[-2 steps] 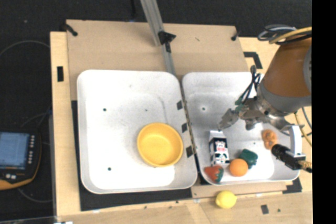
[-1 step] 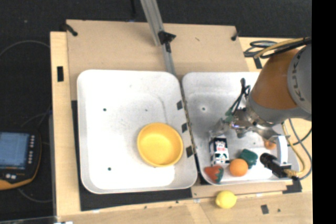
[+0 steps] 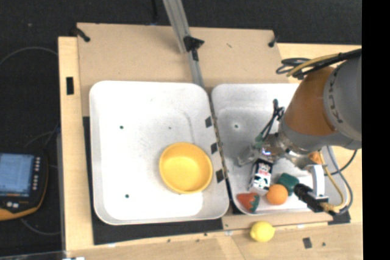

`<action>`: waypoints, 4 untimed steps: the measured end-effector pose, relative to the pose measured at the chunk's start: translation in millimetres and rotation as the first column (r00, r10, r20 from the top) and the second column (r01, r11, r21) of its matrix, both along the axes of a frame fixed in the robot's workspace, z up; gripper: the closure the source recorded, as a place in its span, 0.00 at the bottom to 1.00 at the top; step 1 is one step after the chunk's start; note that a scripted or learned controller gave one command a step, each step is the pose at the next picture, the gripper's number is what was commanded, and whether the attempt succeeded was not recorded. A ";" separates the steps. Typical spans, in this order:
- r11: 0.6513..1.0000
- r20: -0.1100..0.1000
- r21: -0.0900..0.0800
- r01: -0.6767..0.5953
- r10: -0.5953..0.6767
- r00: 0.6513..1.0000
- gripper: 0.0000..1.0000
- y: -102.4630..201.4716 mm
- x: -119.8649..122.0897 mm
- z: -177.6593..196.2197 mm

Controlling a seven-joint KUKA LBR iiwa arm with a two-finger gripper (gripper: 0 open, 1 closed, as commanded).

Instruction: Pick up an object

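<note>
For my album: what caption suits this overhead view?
Arm over the right bin of small items; yellow bowl in the left bin.

Lying in right bin's six o'clock corner: small black-and-white carton [image 3: 262,176], upright-tilted; orange ball [image 3: 277,194] at its four o'clock, touching a green piece [image 3: 287,180]; red item [image 3: 247,200] at carton's seven o'clock. Resting in left bin, toward five o'clock: yellow bowl [image 3: 185,167], upright.
</note>
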State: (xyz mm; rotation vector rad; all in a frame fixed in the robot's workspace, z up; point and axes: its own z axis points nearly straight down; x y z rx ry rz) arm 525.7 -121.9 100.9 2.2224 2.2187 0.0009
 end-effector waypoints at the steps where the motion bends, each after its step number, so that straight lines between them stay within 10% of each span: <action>1: 1.000 0.005 0.002 0.005 -0.005 1.000 1.00 0.2 1.3 10.4; 4: 1.000 0.001 -0.001 -0.006 0.006 1.000 1.00 0.7 7.7 177.0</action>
